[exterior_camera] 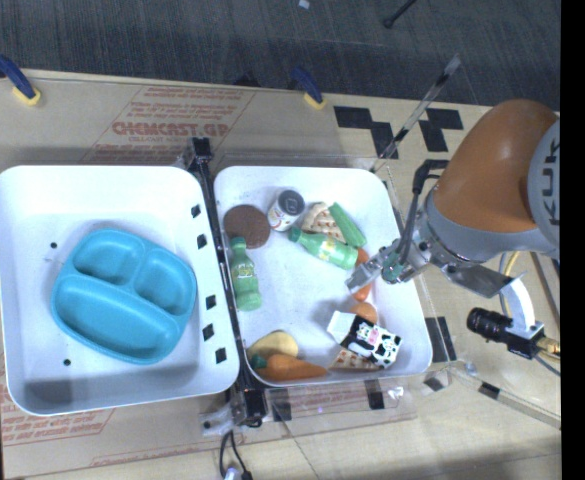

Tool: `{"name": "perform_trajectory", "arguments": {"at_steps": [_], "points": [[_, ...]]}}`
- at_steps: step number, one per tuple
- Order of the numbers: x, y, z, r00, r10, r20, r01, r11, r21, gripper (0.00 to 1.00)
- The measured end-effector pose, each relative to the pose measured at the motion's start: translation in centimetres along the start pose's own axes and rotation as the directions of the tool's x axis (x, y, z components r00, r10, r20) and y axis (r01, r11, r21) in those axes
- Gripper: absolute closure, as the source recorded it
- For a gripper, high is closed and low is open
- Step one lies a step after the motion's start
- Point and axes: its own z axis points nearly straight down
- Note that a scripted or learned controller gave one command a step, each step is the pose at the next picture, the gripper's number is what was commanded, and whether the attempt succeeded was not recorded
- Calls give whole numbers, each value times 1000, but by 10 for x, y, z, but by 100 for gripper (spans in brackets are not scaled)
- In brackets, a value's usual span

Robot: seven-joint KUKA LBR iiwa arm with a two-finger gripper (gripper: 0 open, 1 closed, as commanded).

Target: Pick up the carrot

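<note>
On the left part of the tan counter [302, 438] stands a shallow white bin [22, 368], and inside it lies a light blue plastic tray [122, 293] with three compartments. Just beside it, to the right, stands the second shallow white bin [302, 298], which holds several things.

Near its left wall lies a small green plastic bottle [244, 276], and far from it, a round brown disc [246, 225]. To the right of the disc is a small grey round can [288, 206], and next a beige wedge-shaped piece [317, 217]. A green bottle with a yellow label [326, 249] lies tilted near the middle, touching a long green vegetable toy [348, 225].

At the near edge of this bin there is a yellow potato-like toy [274, 344], and the long orange carrot [294, 369] lies just beside it, against the near wall. To the right of the carrot is a small box with black and white cow pattern [372, 343].

The end effector [372, 274] hangs over the right part of this bin, above a small orange piece [363, 290], well apart from the carrot. It is not possible to tell if it is spread or pressed together. The grey arm with orange band [487, 173] reaches in from the right.
</note>
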Motion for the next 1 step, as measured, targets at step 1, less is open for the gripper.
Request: {"name": "perform_trajectory", "arguments": {"at_steps": [1], "points": [[1,0,2,1000,0,-3,0,1000,4,0]]}}
